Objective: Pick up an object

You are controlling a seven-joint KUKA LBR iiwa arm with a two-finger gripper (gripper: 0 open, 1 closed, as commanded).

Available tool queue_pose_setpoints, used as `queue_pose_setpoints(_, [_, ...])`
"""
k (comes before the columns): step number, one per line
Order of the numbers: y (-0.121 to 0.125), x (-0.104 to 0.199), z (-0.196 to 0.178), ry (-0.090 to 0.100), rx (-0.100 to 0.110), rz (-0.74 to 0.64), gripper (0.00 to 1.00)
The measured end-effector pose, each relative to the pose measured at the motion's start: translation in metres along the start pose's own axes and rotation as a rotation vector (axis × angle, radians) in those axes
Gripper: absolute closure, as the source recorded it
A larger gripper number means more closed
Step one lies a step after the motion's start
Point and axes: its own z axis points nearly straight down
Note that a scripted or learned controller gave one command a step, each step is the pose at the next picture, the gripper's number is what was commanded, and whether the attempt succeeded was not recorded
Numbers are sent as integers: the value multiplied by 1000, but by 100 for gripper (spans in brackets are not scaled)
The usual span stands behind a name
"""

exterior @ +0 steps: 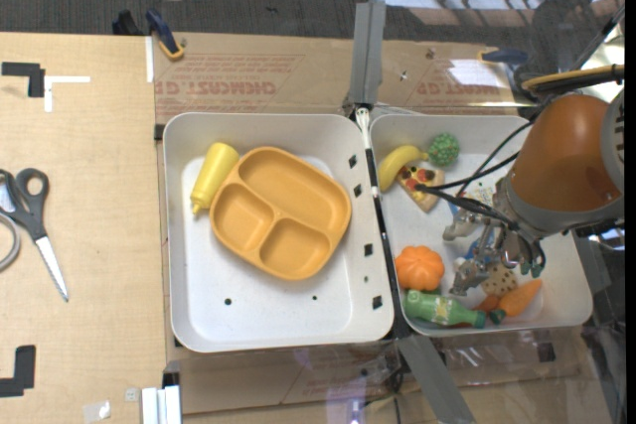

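Down low, arm point(561, 164) over right bin point(566, 313)

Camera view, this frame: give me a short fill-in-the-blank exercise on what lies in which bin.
1. The yellow divided tray lies in the ____ bin.
2. The yellow bottle lies against the tray's ____ side.
3. The banana lies beside a ____ broccoli.
4. The tool hangs over the ____ bin.

Missing words: left; left; green; right
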Motion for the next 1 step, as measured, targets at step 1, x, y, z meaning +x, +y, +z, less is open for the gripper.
queue_pose_setpoints(1, [38,-74,-2,-6,1,30,0])
